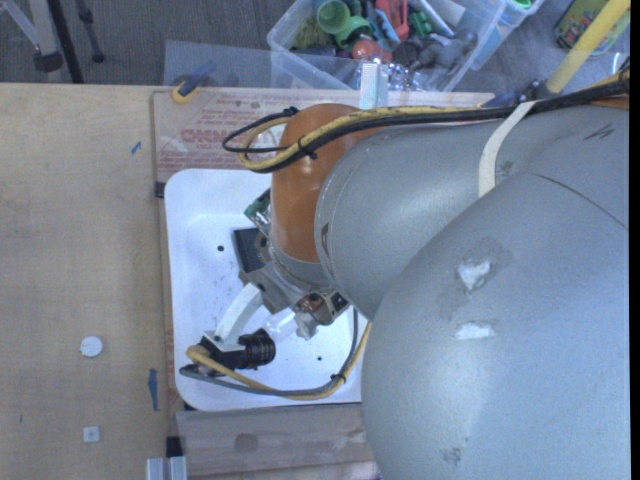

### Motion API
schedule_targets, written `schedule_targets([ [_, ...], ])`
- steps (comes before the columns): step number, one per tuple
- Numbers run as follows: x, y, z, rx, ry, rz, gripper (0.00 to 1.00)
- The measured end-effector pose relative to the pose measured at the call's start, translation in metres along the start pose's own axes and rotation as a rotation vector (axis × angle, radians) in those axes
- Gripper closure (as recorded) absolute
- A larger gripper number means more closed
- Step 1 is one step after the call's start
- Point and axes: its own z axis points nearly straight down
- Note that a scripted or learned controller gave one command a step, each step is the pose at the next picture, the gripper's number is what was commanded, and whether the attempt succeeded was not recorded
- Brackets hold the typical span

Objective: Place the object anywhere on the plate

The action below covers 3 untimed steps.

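Observation:
My arm covers most of the view, and its orange band [300, 168] hangs over a white bin [200, 268]. Below the band my gripper [248, 243] pokes out as a dark grey block above the bin's middle, pointing left. A small greenish piece [258, 206] shows at the band's left edge; I cannot tell whether it is an object or part of the hand. The arm hides the bin's right part and everything to the right of it. The bare stretch of bin floor at the left bears a few dark specks.
A clear tub [400, 18] of coloured toys stands on the floor behind the bench. The wooden benchtop [70, 218] lies left of the bin, with a small white disc [91, 346] on it. A printed board [200, 128] lies under the bin's far edge.

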Motion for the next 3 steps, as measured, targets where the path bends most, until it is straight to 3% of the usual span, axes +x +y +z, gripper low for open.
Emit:
schedule_targets([
  [1, 0.000, 0.001, 0.117, -0.001, 0.002, 0.386, 1.00],
  [2, -0.037, 0.070, 0.124, -0.003, 0.010, 0.283, 1.00],
  [3, -0.031, 0.096, 0.122, 0.024, 0.016, 0.286, 1.00],
])
